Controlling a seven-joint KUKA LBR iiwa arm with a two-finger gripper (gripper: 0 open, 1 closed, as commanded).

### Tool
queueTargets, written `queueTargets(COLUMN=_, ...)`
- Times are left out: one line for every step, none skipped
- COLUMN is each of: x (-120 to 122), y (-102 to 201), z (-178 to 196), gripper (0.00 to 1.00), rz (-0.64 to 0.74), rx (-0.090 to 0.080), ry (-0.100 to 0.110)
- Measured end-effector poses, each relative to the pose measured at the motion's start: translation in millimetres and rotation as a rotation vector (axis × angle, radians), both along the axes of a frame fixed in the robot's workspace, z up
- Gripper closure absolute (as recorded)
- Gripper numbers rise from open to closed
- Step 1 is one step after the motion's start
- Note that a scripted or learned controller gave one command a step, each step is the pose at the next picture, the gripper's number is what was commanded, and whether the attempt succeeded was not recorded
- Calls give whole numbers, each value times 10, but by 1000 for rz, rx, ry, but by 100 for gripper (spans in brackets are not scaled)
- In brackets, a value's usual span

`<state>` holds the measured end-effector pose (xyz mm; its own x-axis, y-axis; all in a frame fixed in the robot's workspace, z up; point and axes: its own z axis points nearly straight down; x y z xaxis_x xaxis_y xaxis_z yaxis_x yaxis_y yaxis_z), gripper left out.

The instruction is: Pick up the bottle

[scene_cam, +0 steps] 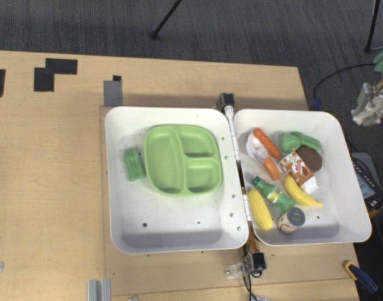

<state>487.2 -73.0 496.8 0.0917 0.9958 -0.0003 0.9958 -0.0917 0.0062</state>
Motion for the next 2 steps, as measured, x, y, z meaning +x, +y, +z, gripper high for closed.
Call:
queueTargets(x=0, y=719, z=389, gripper=100, rz=214, rx=0, ry=0)
queueTargets(x=-2, y=1339, z=386, gripper=100, rz=264, rx=1, ry=1)
